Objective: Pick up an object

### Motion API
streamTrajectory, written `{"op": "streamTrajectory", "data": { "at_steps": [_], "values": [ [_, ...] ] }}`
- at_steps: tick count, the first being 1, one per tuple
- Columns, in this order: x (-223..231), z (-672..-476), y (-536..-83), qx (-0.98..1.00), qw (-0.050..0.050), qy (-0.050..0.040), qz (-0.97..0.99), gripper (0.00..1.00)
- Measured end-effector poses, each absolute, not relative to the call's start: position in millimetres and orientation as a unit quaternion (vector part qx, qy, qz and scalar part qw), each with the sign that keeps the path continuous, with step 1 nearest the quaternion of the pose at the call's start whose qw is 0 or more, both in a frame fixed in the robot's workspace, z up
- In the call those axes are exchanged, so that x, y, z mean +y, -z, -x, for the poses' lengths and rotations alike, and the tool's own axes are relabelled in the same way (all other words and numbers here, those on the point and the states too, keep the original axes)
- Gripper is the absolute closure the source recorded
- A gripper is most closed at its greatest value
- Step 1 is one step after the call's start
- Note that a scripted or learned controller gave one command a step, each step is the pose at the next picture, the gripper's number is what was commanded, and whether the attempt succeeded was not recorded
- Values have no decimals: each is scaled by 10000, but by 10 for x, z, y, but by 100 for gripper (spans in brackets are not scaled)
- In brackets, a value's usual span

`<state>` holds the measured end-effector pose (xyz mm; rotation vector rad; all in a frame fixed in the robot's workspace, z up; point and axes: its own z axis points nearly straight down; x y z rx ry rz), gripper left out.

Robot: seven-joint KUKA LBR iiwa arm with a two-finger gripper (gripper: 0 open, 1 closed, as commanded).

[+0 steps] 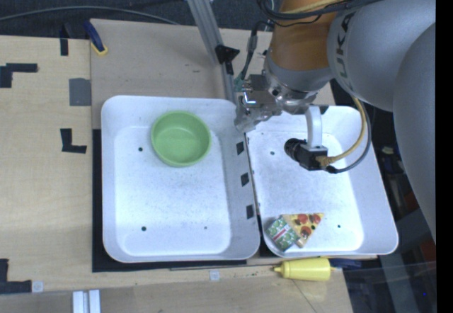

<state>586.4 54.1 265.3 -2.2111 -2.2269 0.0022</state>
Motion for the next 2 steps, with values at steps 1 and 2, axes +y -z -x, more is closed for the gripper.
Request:
{"op": "streamTrajectory", "data": {
  "at_steps": [1,2],
  "values": [
    [981,-5583,-2428,-7092,21,-19,7050,100],
    [951,-5597,-2440,-7079,7,-11,7063,0]
  ]
}}
